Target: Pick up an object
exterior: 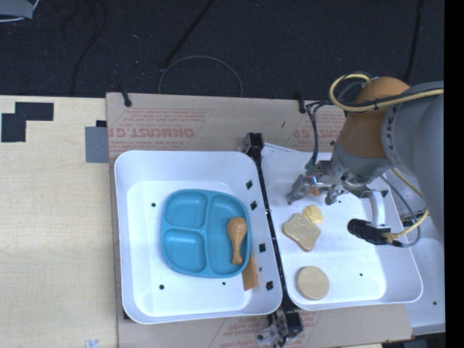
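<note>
At the near end of the right bin, a round tan disc lies flat on the white floor, close to the wall shared with the left bin. Across that wall, a thin brown strip rests against the near right edge of a blue divided plate, which sits in the middle of the left bin. A tan drumstick lies along the plate's right compartment, its fat end pointing away from the camera.

Farther back in the right bin, a slice of bread lies flat, apart from the disc. A small yellow lump sits at the slice's far corner, touching it or nearly so. None of these things is lifted; each rests on its bin or on the plate.

Just beyond the lump hangs the gripper, its metal fingers spread apart with nothing between them. It stands over the far half of the right bin, near the lump but not visibly touching it. The grey arm reaches in from the right, with its orange band above the wrist.

Both bins sit on a sheet of printed cardboard laid over the pale wooden bench. Behind the bench, black cables trail across a dark floor.
</note>
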Controlling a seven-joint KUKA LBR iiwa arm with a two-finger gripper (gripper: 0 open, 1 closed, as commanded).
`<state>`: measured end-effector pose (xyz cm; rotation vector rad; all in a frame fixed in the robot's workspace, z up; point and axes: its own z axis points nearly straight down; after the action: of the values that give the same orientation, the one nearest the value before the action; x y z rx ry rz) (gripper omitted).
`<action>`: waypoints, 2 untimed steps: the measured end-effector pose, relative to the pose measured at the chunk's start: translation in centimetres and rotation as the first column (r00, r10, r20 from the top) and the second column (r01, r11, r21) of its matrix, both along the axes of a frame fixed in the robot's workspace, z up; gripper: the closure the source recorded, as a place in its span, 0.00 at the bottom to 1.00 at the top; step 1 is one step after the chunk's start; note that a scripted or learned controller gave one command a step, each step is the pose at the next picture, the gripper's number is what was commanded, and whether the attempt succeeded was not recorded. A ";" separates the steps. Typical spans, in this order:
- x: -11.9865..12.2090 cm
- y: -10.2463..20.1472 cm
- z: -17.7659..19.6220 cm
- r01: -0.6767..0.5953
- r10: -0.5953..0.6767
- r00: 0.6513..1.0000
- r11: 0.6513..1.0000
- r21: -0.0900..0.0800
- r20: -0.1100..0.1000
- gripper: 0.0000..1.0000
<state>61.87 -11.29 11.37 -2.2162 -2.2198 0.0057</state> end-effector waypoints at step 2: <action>0.0 0.1 -1.7 0.003 -0.003 1.000 1.000 0.000 0.001 1.00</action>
<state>61.84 -11.19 9.72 -2.2205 -2.2165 0.0049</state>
